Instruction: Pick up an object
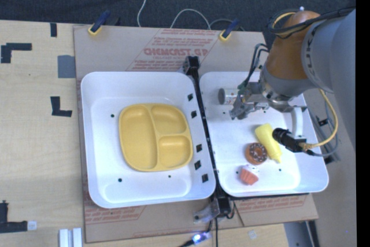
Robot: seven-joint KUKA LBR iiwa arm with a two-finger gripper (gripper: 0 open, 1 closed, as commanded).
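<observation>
Gripper (238, 108) low in right bin (228, 179), up-left of yellow banana (268, 140); spread impossible to tell. Donut (255, 153) touching banana's lower-left, cupcake (248, 175) below. Left bin (95, 142) with 1 yellow tray (155, 136).

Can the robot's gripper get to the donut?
Probably yes. The gripper hangs over the same right bin as the donut. A banana lies close beside the donut, perhaps crowding it.

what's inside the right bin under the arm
In the right bin lie a yellow toy banana, a sprinkled donut and a small cupcake. The gripper hangs over its upper part; the arm covers the bin's far right corner.
</observation>
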